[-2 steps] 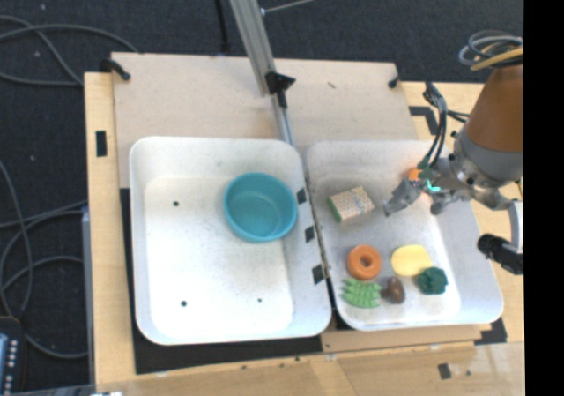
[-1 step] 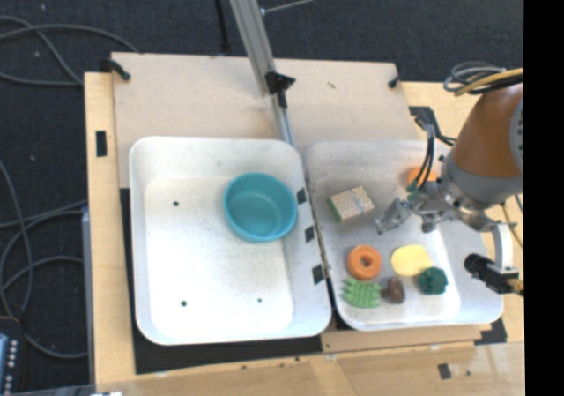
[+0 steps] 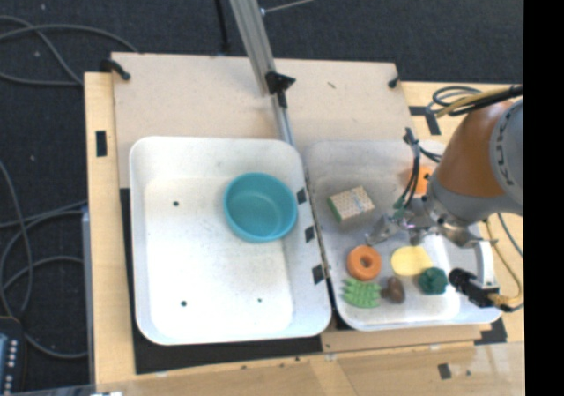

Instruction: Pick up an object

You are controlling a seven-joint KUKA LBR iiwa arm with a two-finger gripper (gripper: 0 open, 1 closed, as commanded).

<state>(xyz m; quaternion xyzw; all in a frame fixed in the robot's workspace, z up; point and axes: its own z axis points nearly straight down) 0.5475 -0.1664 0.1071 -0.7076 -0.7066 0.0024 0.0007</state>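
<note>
Here, in the camera view, the tool [image 3: 398,228] hangs low over the right bin [image 3: 352,165], at about four o'clock from the picture's middle; whether it is released or clenched I cannot tell, as the arm [image 3: 476,169] covers much of it. The things to pick lie crowded below it: an orange ring [image 3: 363,262], a yellow piece [image 3: 411,260], a dark green lump [image 3: 432,280], a brown lump [image 3: 394,291], a green ridged piece [image 3: 360,294], and a checked block [image 3: 351,204] at ten o'clock from the ring. Packed this tight, a descent may well nudge neighbours or catch two at once. The blue bowl [image 3: 259,206] sits well apart in the left bin [image 3: 176,297]. No writing or label is readable.
</note>
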